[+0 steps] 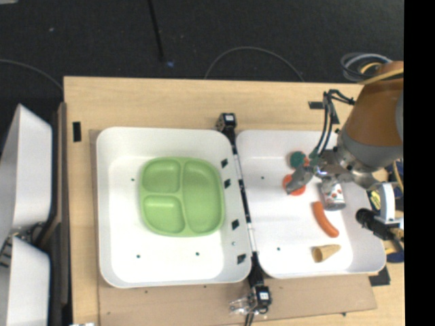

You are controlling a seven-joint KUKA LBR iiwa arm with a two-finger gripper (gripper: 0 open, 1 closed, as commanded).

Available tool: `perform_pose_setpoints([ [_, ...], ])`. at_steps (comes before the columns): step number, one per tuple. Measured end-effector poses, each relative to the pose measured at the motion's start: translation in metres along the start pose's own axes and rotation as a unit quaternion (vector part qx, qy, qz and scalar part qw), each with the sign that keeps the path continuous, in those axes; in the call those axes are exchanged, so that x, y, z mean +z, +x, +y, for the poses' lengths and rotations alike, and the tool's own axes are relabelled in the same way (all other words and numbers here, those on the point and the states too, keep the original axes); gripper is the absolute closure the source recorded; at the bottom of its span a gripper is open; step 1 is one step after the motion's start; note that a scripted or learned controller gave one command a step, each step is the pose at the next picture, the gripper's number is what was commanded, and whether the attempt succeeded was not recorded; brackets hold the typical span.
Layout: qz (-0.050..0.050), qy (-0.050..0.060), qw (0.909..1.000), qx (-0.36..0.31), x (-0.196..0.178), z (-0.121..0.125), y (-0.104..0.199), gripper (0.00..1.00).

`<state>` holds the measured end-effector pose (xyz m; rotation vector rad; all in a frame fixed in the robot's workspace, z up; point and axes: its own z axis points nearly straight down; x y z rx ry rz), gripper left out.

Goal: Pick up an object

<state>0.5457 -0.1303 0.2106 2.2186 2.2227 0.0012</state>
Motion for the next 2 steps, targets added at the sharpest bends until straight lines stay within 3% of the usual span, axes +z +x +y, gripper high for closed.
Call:
perform_pose_setpoints([
  [2, 0.0, 0.002, 1.0, 0.002, 0.106, 0.007, 0.004, 0.0],
])
